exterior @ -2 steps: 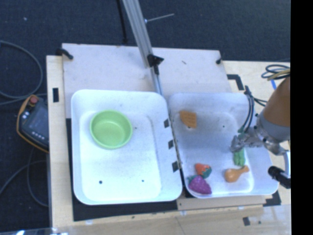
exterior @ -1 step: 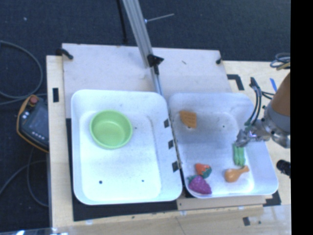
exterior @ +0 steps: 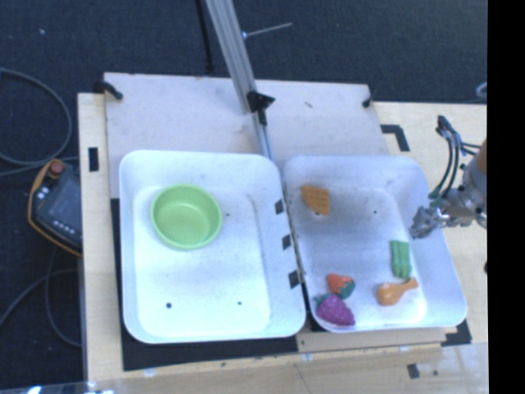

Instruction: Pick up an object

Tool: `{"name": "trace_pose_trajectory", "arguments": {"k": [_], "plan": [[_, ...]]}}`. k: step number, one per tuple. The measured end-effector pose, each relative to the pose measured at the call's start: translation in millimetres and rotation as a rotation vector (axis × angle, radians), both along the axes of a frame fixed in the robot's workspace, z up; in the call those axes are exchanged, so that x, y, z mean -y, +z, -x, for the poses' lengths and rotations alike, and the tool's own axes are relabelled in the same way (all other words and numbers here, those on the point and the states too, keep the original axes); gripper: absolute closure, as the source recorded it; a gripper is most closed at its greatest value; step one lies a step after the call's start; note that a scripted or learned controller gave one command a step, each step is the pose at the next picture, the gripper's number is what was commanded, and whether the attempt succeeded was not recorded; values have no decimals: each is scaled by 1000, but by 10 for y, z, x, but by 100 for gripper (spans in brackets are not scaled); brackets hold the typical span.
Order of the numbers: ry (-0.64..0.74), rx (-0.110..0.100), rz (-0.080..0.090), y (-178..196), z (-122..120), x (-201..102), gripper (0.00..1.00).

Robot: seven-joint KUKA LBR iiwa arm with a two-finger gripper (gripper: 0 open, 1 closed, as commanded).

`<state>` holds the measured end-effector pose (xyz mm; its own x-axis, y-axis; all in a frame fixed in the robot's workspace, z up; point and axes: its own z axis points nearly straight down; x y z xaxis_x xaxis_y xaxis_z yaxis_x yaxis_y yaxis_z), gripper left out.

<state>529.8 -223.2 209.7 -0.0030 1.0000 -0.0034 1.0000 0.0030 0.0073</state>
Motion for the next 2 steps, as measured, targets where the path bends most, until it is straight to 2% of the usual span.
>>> {"name": "trace_pose_trajectory", "arguments": {"k": [1,2], "plan": [[2,1,0,541,-64,-82,100],[5,-2,-3,609,-145,-548,100]]}}
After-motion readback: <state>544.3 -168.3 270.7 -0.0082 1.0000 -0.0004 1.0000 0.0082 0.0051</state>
